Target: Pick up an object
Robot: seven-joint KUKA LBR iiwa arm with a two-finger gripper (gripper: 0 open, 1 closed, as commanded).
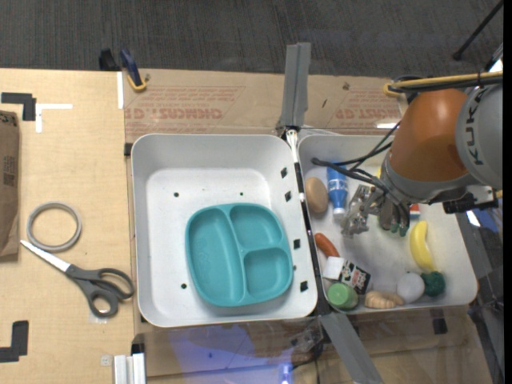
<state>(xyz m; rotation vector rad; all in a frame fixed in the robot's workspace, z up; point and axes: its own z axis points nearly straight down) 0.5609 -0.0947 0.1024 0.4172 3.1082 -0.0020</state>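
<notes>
Overhead view of the bench, with the right bin [456, 294] taken as landmark. The arm [436, 138] — grey, with an orange band above the wrist — reaches over this bin from the right, and its gripper [358, 218] hangs above the bin's middle floor. Whether the gripper is parted or closed cannot be told from this angle, and nothing can be seen gripped in it.

Candidate objects all lie inside the right bin. Along its left wall: a tan egg-shaped object [317, 195] and, nearer the front, an orange carrot-like piece [326, 245]. Just left of the gripper stands a blue-and-white bottle [338, 194]. Toward the bin's right side lies a yellow banana [420, 245]. Along the front wall, left to right: a green round lid [342, 296], a small black-and-white card [355, 277] just behind it, a tan peanut-shaped piece [385, 299], a white ball [410, 287] and a dark green object [434, 283].

Touching the right bin on its left is the left bin [152, 174], which holds a teal divided plate [238, 253]. Well left of both bins — on the bench — lie scissors [84, 275] and a roll of tape [54, 226].
</notes>
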